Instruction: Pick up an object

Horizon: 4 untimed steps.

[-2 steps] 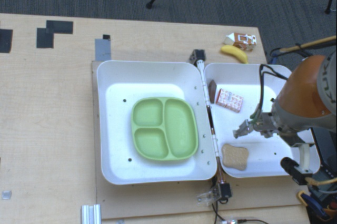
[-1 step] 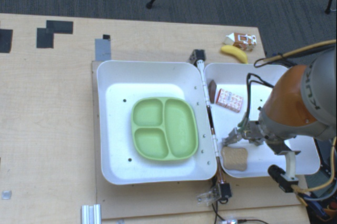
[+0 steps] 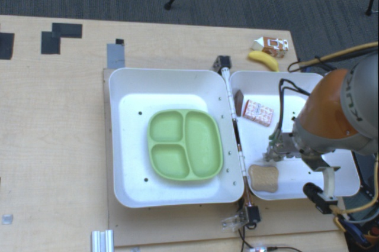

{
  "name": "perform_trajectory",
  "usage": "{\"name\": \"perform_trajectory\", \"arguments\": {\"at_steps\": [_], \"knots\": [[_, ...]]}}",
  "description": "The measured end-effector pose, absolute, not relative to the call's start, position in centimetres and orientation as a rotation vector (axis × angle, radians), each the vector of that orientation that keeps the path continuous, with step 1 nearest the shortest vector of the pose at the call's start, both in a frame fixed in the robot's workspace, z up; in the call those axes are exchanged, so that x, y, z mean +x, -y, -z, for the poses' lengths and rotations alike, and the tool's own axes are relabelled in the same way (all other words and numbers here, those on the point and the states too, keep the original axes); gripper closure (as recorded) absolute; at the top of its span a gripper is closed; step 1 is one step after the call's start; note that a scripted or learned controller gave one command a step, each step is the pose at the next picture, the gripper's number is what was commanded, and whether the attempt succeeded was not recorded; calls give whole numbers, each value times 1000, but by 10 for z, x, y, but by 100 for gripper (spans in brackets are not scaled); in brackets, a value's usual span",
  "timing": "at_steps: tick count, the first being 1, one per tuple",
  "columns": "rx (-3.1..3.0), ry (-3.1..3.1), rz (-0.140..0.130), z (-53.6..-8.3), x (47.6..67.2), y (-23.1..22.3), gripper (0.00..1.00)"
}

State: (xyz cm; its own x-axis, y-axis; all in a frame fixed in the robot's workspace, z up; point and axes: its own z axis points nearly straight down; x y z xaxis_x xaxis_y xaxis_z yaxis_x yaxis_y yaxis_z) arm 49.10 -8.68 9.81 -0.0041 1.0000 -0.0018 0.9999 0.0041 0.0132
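In the right bin (image 3: 349, 183), a tan bread-like block (image 3: 264, 178) lies at the near left corner. A red and white patterned packet (image 3: 258, 112) lies toward the far left, and a small brown piece (image 3: 238, 102) sits against the left wall beside it. My gripper (image 3: 276, 150) hangs low over the right bin, just behind and slightly right of the tan block, with the arm's orange band (image 3: 328, 109) above it. The wrist hides the tip of the gripper.
The left bin (image 3: 127, 126) holds a green divided plate (image 3: 185, 145). Beyond the right bin, a banana (image 3: 263, 59) and a small carton (image 3: 272, 44) lie on the bench. Cables trail at the bench's near right.
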Motion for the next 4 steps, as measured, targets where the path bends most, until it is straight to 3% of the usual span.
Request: {"name": "perform_trajectory", "arguments": {"at_steps": [1,2,3,4], "knots": [[2210,-2219,-12,-98,491,87,0],[2205,-2220,-17,-109,493,86,100],[2205,-2221,-17,-108,492,86,0],[2217,-2220,-6,-86,488,86,0]]}}
